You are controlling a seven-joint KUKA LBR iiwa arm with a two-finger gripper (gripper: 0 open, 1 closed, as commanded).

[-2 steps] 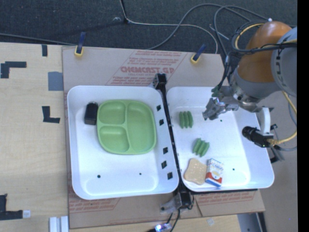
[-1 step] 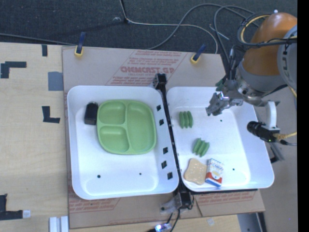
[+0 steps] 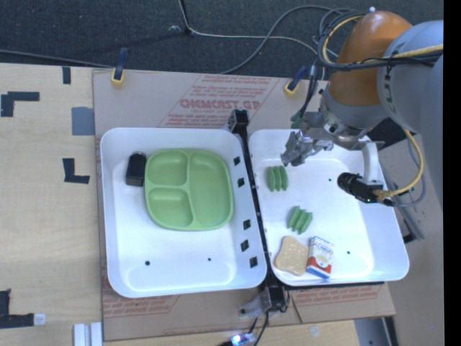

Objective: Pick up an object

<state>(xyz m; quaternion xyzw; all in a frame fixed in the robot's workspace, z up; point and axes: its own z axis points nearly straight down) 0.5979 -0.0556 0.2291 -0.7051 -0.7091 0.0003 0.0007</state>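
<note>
Camera view: the hand (image 3: 296, 150) hovers over the right bin (image 3: 360, 222), at its far left part; whether it is open I cannot tell, and nothing shows in its hold. The nearest object, a green pod piece (image 3: 277, 178), lies just below-left of it, long axis running near-far. Bare bin floor surrounds it.

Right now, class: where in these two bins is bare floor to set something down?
Left bin: the strip below the green tray. Right bin: the right half beside the green pods. Crowded: the lower corner with bread and carton.
</note>
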